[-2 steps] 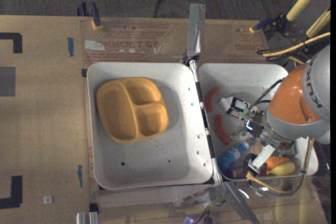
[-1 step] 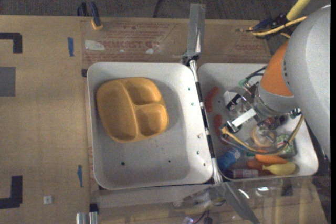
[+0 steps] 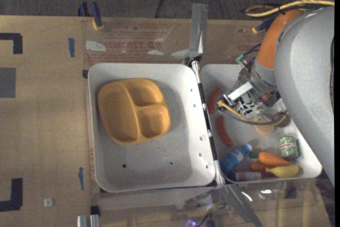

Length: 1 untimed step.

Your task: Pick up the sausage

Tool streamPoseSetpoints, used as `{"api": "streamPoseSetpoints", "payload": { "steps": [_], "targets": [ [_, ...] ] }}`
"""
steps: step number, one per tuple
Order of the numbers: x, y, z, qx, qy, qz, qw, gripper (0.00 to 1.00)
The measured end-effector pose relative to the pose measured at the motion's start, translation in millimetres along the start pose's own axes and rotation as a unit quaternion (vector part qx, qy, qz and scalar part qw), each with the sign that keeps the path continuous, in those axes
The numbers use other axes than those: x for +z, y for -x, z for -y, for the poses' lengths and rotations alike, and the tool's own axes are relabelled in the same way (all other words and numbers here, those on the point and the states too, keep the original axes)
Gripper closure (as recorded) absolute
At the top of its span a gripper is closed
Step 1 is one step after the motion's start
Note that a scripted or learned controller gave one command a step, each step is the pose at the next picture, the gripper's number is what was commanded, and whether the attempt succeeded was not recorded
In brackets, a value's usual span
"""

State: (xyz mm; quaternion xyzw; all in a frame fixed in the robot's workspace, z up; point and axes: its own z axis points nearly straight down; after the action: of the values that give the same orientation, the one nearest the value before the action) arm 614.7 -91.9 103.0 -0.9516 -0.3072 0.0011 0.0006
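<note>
— Where the right bin [image 3: 313, 165] meets the divider, is that the sausage [image 3: 224, 131]?
— Yes, a smooth reddish link lying flat, a second sausage [image 3: 214, 99] above it.
— And the gripper [image 3: 240, 105]?
— Above them, apart; whether it is open I cannot tell.
— Left bin [image 3: 106, 170]?
— A glossy orange divided plate [image 3: 133, 109], rounded corners

1. Cardboard sheet [image 3: 139, 40] behind the left bin: faint reddish print, too blurred to read.
2. Small green can [image 3: 288, 146] in the right bin: label pattern visible, no legible characters.
</note>
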Motion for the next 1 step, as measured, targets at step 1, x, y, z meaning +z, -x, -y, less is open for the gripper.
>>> {"api": "streamPoseSetpoints", "payload": {
  "steps": [1],
  "targets": [
    [13.6,-28.1,-20.8,0.145,-0.003,0.003,0.9895,0.00]
  ]
}}
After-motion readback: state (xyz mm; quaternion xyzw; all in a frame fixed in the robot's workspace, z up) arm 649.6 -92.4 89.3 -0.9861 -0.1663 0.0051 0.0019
